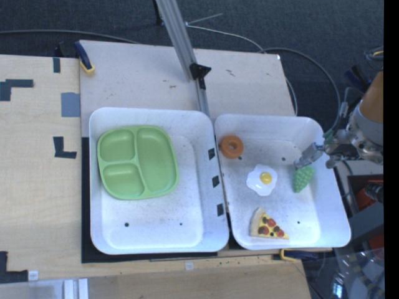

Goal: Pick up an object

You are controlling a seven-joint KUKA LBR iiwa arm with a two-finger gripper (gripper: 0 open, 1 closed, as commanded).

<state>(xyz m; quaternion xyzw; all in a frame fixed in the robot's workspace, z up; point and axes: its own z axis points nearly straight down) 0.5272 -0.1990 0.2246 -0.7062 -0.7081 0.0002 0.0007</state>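
Two shallow white bins are sitting side by side on the tabletop [156, 73]. The left bin [106, 229] is carrying a green divided plate [137, 162], lying flat toward its upper left part. The right bin [330, 226] is holding four small toys. A brown doughnut [232, 146] is lying near the bin's upper left corner. A fried egg [262, 180] is resting around the middle, with its yellow yolk facing up. A pizza slice [267, 225] is lying near the bin's front edge, below the egg. A green bumpy piece [303, 179], perhaps a bunch of grapes, is sitting to the right of the egg, close to the bin's right wall.

The arm is reaching in from the right, and its pincer [307, 156] is hanging over the right side of the right bin, just above the green bumpy piece and looking very near or touching its top. From where I am standing I cannot tell whether the pincer is apart or together; the tips are blurring into one grey shape. Nothing is visibly sitting between them.

A slanted metal pole [176, 27] is crossing the tabletop behind the bins.
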